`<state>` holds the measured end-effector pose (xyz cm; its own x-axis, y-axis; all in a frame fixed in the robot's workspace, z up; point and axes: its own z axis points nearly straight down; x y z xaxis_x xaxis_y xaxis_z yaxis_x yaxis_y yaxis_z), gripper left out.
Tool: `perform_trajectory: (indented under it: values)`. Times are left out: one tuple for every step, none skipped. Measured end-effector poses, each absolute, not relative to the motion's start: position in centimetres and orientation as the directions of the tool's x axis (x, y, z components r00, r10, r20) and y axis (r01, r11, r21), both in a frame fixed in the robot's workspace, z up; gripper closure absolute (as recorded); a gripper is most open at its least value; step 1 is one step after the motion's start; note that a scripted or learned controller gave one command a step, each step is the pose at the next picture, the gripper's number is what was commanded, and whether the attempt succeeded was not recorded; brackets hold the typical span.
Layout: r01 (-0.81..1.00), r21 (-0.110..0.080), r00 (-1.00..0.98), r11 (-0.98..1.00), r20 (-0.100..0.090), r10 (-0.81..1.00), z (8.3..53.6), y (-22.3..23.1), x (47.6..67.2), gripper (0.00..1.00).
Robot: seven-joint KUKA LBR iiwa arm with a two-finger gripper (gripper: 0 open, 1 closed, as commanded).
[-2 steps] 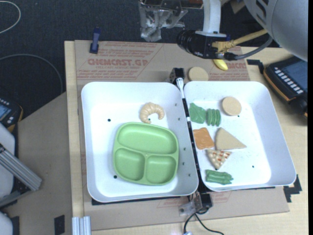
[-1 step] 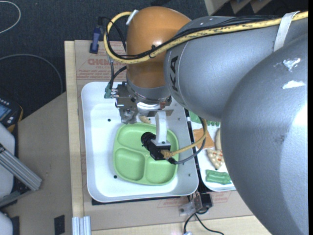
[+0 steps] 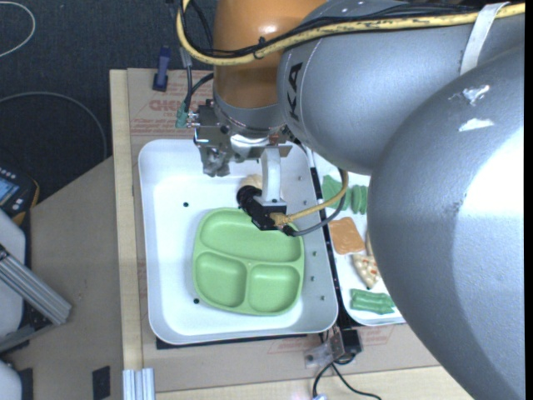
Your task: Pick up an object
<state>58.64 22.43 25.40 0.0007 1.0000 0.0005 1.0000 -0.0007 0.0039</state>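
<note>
Bench pick, approach stage: the white left bin (image 3: 162, 248) surrounds a green three-part tray (image 3: 246, 265). The tray is the only loose thing plainly seen in that bin and the likeliest pick. It lies flat, with bare white floor to its left and beyond its far edge.

Just beyond the tray's far edge, over that bare floor, the gripper (image 3: 216, 163) hangs low beneath the orange band. Whether it is open or closed cannot be told from this angle, and nothing is seen held. The grasp looks not yet made.

A shallow tray offers only its rim and its dividing ridges for a hold. The next move would likely call for a short shift toward the tray's far rim, a descent astride that lip, and a firm close. A flat approach risks sliding over the smooth plastic.

Room is uneven around the tray. Its left and far sides are open, while its right and near sides run close to the bin wall, leaving little space to set down there.

To the tray's right, past the wall between the bins, the right bin (image 3: 354, 313) holds an orange piece (image 3: 347, 236) and a green piece (image 3: 372, 301). The arm (image 3: 400, 98) covers much of that bin, and a pick there would mean lifting clear of the wall first.
</note>
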Motion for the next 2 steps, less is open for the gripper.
perform_trajectory:
  values:
    - [1.000,0.018,-0.005,0.005,0.011,1.000,46.2,22.5,50.6,1.00]
    - [1.000,-0.018,0.001,-0.001,-0.008,1.000,29.6,22.4,47.6,1.00]
